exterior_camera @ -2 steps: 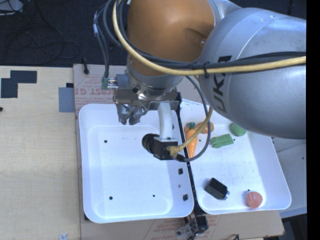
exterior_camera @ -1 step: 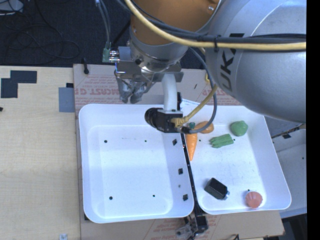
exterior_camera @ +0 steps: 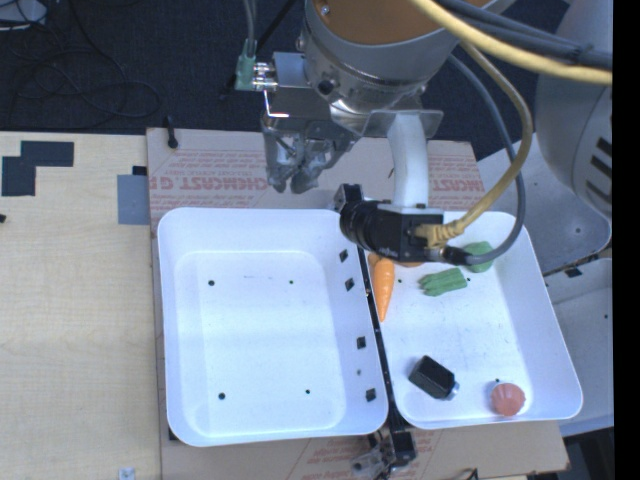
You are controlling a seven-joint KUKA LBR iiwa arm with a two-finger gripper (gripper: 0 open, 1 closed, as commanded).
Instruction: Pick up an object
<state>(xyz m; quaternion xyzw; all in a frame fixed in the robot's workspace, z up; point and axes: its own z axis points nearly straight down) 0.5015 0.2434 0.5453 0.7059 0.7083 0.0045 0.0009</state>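
My gripper point(exterior_camera: 293, 176) hangs high over the back edge of the left bin point(exterior_camera: 180, 268), with nothing seen between its tips. The right bin point(exterior_camera: 540, 318) holds the objects. An orange carrot-shaped piece point(exterior_camera: 382, 286) lies along the divider at its back left. A green piece point(exterior_camera: 443, 282) lies just right of it, and a second green piece point(exterior_camera: 480, 256) sits behind that, partly under a cable. A black block point(exterior_camera: 433, 377) rests near the front. A pinkish-red round piece point(exterior_camera: 507, 399) sits in the front right corner.
A black fitting point(exterior_camera: 388, 230) with a yellow cable point(exterior_camera: 490, 193) hangs over the back of the right bin, hiding the carrot's far end. The arm's wide body point(exterior_camera: 380, 28) covers the top middle. Brown cardboard point(exterior_camera: 210, 178) lies under the bins.
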